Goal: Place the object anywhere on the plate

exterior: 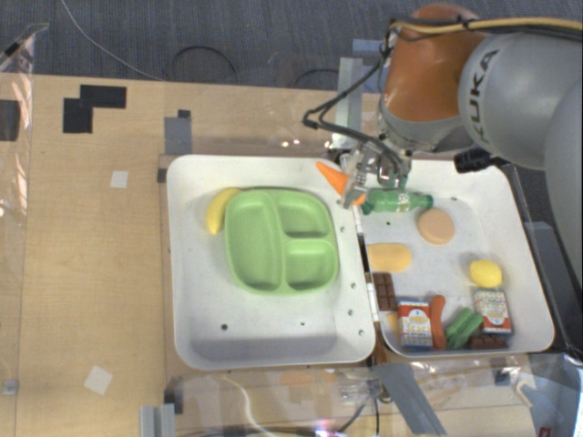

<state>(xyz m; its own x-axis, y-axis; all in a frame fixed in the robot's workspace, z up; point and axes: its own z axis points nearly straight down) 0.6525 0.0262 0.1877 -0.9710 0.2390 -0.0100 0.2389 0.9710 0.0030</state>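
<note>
Fingers [360,188] hang over the seam between the two bins, beside an orange carrot [332,177] and a green bottle [393,202]; whether they grip either I cannot tell. Any loosely pinched object could drop short of the green plate [278,240].

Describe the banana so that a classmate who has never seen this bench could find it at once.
Look in the left white bin, which holds a green divided plate. The banana lies against the plate's upper left edge. It is the one yellow curved thing in that bin.
</note>
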